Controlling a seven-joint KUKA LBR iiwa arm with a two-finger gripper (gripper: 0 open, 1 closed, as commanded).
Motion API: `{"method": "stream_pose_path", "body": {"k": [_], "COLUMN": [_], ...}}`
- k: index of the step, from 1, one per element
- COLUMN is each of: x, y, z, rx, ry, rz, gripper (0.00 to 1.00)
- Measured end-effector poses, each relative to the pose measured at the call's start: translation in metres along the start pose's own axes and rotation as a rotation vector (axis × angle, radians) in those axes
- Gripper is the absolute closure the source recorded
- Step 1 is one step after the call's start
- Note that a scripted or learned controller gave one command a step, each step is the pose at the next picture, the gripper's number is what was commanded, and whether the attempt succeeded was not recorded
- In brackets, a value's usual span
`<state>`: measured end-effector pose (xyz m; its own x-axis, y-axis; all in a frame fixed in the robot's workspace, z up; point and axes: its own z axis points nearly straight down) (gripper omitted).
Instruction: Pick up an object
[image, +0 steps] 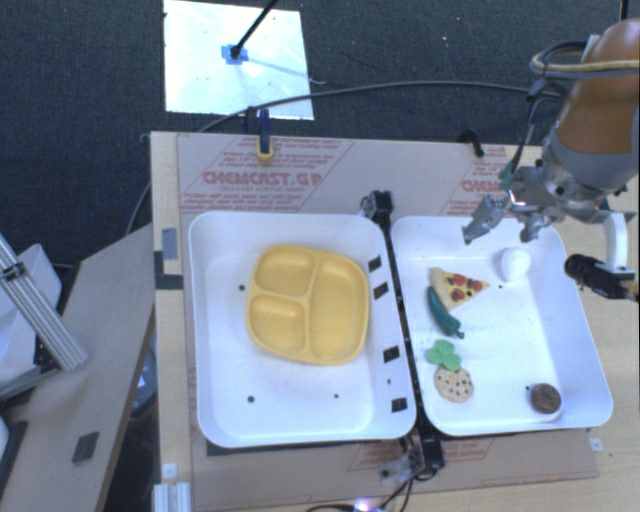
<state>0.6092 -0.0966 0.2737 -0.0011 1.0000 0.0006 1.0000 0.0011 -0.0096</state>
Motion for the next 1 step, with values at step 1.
{"method": "stream_pose_path", "body": {"k": [1], "x": [0.0002], "y": [0.0017], "z": [-0.0066], "rx": [-0.011], "ry": [-0.001], "rz": [-0.002], "gripper": [0.0]}}
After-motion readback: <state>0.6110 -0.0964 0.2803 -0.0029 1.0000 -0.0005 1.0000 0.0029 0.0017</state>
